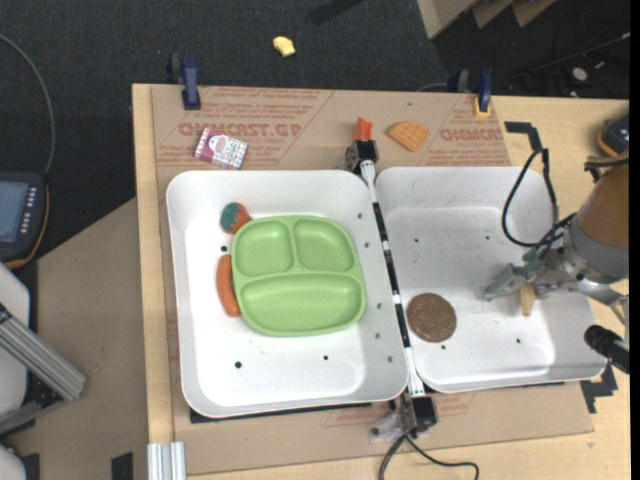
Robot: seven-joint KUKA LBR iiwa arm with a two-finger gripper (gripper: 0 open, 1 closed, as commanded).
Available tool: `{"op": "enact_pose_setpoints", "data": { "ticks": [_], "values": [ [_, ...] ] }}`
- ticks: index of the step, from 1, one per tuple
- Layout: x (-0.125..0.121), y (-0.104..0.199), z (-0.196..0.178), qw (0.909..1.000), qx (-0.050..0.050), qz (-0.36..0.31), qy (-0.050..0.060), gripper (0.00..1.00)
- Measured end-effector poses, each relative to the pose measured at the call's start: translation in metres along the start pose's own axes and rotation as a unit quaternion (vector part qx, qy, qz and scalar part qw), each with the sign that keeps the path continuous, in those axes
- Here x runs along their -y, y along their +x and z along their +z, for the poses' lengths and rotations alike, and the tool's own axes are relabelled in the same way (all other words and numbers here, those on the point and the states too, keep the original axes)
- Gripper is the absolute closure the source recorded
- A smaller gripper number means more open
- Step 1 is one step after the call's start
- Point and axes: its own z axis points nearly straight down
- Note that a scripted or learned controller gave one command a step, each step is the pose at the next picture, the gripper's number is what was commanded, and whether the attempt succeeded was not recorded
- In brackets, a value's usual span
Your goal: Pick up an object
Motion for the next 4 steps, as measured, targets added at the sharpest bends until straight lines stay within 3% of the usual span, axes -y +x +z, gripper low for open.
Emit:
{"op": "enact_pose_setpoints", "data": {
  "ticks": [1, 2, 3, 4],
  "values": [
    [-0.004, -0.005, -0.017, 0.9999, 0.007, 0.001, -0.009, 1.00],
    [-0.038, 0.039, -0.080, 1.0000, 0.002, -0.003, -0.004, 1.00],
    [-0.074, 0.104, -0.113, 1.0000, 0.001, -0.003, -0.003, 1.00],
    [-0.030, 0.166, -0.152, 1.0000, -0.001, -0.001, 0.002, 1.00]
  ]
}}
